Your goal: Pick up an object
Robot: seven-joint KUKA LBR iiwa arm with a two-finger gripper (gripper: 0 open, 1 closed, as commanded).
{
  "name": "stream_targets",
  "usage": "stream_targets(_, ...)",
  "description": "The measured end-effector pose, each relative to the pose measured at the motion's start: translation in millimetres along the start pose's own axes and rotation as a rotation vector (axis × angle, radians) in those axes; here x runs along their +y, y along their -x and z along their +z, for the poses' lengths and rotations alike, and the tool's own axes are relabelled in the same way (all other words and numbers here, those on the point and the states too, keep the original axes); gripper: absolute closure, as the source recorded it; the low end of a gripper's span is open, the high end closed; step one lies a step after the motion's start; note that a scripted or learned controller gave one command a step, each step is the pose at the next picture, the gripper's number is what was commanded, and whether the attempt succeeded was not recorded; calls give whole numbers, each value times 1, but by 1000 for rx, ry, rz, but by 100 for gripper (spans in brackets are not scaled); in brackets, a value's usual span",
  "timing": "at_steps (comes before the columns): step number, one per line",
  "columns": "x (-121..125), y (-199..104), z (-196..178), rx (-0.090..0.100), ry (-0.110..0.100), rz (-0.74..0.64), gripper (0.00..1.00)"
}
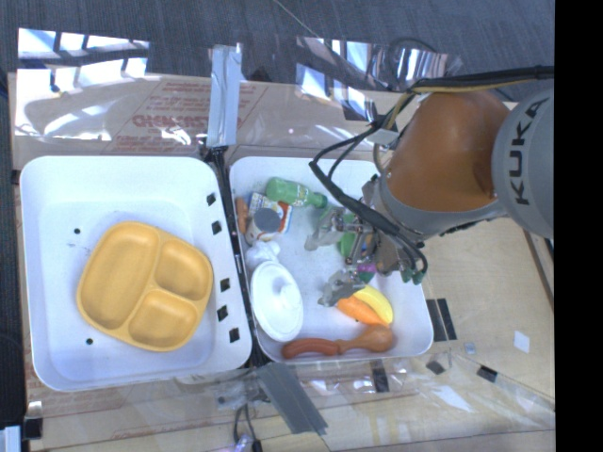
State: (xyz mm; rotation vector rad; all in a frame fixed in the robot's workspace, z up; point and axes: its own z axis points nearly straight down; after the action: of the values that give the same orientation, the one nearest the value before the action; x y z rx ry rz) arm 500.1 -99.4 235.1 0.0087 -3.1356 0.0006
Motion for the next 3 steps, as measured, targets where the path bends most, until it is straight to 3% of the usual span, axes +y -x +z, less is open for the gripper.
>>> stream_targets(1,-77,61,59,3,2,-23,0)
stream_targets(2,-42,100,146,-5,1,-94,0)
stream_targets(3,-96,60,96,-7,0,55,0)
